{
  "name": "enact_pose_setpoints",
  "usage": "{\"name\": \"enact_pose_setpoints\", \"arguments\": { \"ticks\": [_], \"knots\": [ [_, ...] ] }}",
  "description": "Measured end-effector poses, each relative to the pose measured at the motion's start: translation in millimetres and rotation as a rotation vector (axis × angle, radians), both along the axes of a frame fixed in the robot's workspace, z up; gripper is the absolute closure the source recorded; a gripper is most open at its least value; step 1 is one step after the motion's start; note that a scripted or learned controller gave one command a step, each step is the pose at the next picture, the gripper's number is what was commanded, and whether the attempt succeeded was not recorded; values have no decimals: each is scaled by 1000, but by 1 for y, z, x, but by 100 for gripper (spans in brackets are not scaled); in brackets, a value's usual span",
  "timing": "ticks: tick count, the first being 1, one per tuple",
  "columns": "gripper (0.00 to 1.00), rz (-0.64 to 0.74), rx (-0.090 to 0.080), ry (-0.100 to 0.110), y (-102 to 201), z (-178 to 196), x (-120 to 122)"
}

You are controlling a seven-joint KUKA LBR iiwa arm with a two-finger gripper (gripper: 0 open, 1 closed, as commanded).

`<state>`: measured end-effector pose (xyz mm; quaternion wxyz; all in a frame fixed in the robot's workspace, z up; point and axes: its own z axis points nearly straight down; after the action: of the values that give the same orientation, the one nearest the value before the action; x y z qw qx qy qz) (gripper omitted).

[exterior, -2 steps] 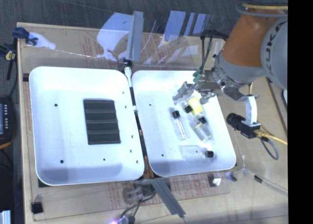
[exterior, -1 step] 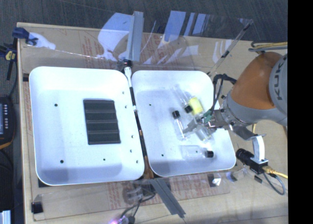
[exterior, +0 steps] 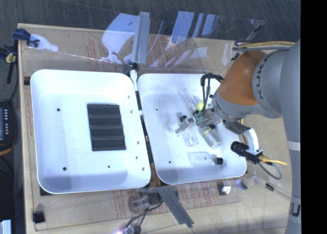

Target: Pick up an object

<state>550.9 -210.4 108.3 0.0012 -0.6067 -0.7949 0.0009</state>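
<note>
Pincer (exterior: 196,120) is sitting low in the right bin (exterior: 163,166) among clear vials (exterior: 204,159); I cannot tell its state. Left bin's (exterior: 51,166) black tray (exterior: 106,126) is lying flat.

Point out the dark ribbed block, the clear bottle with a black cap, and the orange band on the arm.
dark ribbed block (exterior: 107,126): camera view, middle rib of its top.
clear bottle (exterior: 203,159): camera view, its transparent body.
orange band (exterior: 240,77): camera view, its upper curved surface.

On the grey arm (exterior: 273,82), near the bench's right edge, we read part of the letters "KUKA", standing sideways. Red print on the bench (exterior: 76,49) is too small for us to read.
</note>
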Motion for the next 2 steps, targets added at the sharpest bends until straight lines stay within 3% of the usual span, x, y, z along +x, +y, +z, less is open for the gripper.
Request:
{"name": "enact_pose_setpoints", "arguments": {
  "ticks": [1, 2],
  "knots": [
    [100, 4, -3, -3, -1, 12, 1],
    [0, 4, -2, -2, -1, 11, 1]
  ]
}}
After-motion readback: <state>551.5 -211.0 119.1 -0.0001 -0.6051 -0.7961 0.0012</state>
